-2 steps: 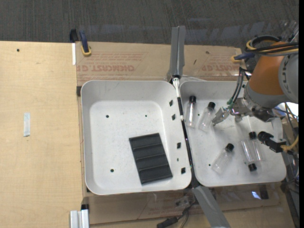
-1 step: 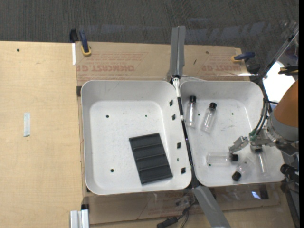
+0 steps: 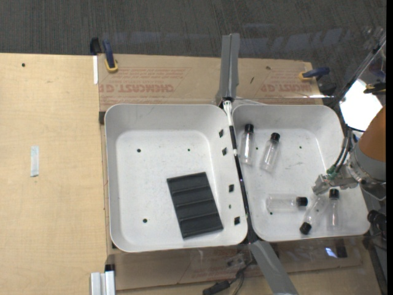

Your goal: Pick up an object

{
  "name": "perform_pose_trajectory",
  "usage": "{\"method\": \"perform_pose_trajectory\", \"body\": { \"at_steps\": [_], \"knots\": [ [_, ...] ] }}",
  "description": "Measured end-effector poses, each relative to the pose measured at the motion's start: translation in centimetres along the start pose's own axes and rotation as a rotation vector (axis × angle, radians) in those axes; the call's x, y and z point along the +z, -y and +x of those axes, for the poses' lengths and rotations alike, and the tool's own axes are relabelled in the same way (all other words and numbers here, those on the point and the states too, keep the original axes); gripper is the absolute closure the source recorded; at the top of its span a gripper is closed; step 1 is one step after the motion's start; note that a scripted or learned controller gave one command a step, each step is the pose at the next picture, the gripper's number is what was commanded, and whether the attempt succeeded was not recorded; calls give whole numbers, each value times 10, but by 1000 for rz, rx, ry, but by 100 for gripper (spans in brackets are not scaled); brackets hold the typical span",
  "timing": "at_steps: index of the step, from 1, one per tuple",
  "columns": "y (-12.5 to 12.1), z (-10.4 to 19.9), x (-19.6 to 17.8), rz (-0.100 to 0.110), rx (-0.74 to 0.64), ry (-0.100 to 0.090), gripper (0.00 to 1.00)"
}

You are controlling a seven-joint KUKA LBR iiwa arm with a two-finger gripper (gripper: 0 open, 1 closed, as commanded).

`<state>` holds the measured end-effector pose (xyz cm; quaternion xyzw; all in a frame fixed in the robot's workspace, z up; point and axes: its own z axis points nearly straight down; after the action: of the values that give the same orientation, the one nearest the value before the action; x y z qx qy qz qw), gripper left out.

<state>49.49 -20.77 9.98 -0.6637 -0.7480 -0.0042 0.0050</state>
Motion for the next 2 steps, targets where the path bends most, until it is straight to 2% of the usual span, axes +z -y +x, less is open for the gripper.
{"method": "perform_pose_trajectory", "body": {
  "at_steps": [1, 2],
  "knots": [
    [-3, 8, 1, 2, -11, -13, 0],
    [-2, 5, -8, 1, -7, -6, 100]
  ]
}}
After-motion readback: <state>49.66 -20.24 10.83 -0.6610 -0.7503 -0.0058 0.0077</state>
